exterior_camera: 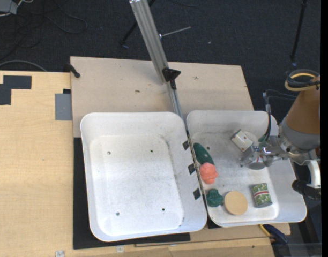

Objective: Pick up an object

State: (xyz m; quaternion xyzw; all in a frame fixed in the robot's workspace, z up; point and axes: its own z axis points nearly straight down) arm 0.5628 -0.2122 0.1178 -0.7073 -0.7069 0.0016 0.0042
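The right bin (282, 214) holds several objects. A small white box (240, 139) lies near its back. Along the left wall lie a dark green object (202, 155) and a salmon-pink lump (208, 173). Toward the front sit a green lump (214, 198), a tan disc (236, 203) and a green patterned packet (261, 195). My gripper (254, 158) hangs low over the right middle of this bin, just right of and in front of the white box. Nothing shows held in it.
The left bin (94, 143) lies beside the right one, joined by black clips on the shared wall. A slanted aluminium rail (153, 42) rises from behind the bins. The grey arm with its orange band (306, 114) reaches over the right bin's right edge.
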